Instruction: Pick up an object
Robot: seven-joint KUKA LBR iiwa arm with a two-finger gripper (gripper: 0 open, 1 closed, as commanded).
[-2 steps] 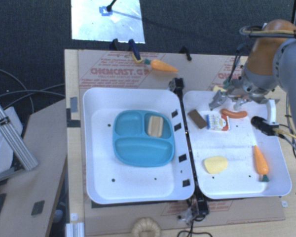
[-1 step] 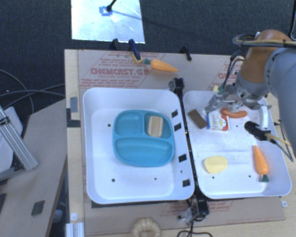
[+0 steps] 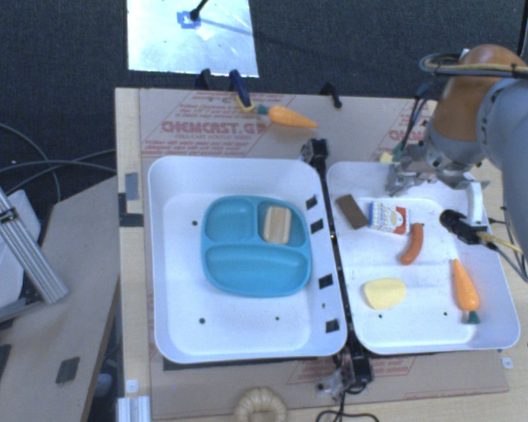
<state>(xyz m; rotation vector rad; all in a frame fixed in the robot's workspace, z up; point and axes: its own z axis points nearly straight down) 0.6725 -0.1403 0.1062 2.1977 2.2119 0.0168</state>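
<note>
The gripper (image 3: 403,181) hangs over the far edge of the right bin (image 3: 493,328); whether it is parted or closed cannot be told. Taking the small milk carton (image 3: 389,216) as landmark: the gripper sits just beyond it, a brown block (image 3: 352,211) lies just to its left, a red sausage (image 3: 411,243) just to its right and nearer. A yellow piece (image 3: 384,294) lies well nearer, a carrot (image 3: 464,287) nearer and rightward. Across the divider, the left bin (image 3: 185,323) holds a blue divided plate (image 3: 246,266) bearing a tan slice (image 3: 276,225). Another carrot (image 3: 289,117) rests on the board beyond both bins.
</note>
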